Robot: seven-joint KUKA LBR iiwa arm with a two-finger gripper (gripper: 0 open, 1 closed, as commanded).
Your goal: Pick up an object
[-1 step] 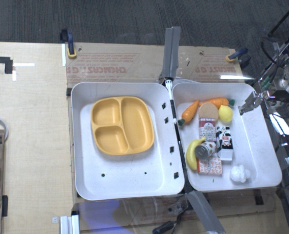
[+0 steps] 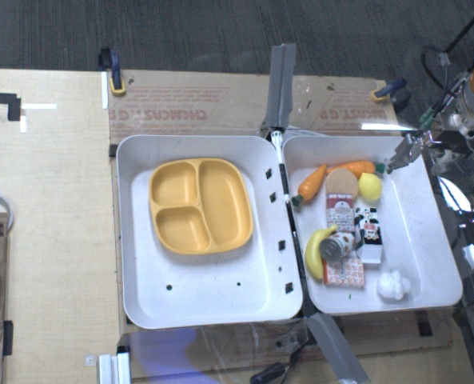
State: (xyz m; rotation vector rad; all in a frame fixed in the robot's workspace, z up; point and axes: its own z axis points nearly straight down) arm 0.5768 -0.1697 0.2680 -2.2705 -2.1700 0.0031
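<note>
Gripper (image 2: 396, 160) hangs at the right bin's (image 2: 428, 238) far right corner; I can't tell its state. Nothing is picked yet. I'd choose the lemon (image 2: 369, 186), nearest it, descending straight to avoid nudging the carrot (image 2: 312, 182) and banana (image 2: 316, 252).

Objects lie clustered in the right bin (image 2: 428, 238), right of frame centre: a carrot (image 2: 312, 181), a lemon (image 2: 370, 186), a banana (image 2: 315, 252), a small milk carton (image 2: 370, 233), a red-patterned packet (image 2: 343, 242), and a white lump (image 2: 392, 285) at lower right.
</note>
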